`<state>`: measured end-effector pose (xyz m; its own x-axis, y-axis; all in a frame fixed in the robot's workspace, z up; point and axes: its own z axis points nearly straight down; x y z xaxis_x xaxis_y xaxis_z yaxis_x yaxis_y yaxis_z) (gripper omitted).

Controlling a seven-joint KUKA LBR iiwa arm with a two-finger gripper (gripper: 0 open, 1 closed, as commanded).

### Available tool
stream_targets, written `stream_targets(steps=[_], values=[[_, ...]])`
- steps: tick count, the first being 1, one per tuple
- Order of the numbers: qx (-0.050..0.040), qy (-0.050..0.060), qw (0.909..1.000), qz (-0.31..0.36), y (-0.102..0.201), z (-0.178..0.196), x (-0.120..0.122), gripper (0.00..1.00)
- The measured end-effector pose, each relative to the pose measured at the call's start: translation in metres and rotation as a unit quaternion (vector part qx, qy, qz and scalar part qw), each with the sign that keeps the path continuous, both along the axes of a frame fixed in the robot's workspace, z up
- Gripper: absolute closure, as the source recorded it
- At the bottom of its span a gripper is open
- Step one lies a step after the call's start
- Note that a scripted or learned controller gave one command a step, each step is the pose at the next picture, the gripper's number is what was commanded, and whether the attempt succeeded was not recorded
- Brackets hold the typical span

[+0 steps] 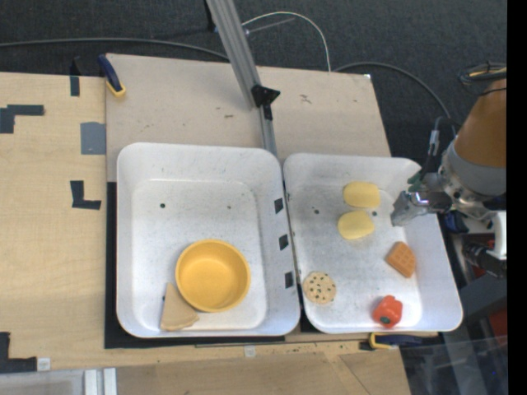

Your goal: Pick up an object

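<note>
A dark grey carpeted floor (395, 15) fills the top of the frame, crossed by thin cables (288, 19). Below it lies the pale wooden counter (49, 245), marked with dark tape pieces (82, 194) at left. A grey metal pole (239, 44) slants down from upper centre. Light is even

Scuffed white plastic bins (206, 159) on a matt wooden bench (49, 138)
</note>
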<state>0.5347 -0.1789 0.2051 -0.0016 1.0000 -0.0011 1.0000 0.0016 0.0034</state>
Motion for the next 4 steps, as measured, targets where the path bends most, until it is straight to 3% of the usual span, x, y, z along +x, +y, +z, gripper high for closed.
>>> stream_targets(steps=[1,4], values=[[0.0001,0.000,1.0000,0.000,0.004,0.044,-0.002,1.00],[0.0015,0.002,1.0000,0.003,0.155,0.043,0.024,1.00]])
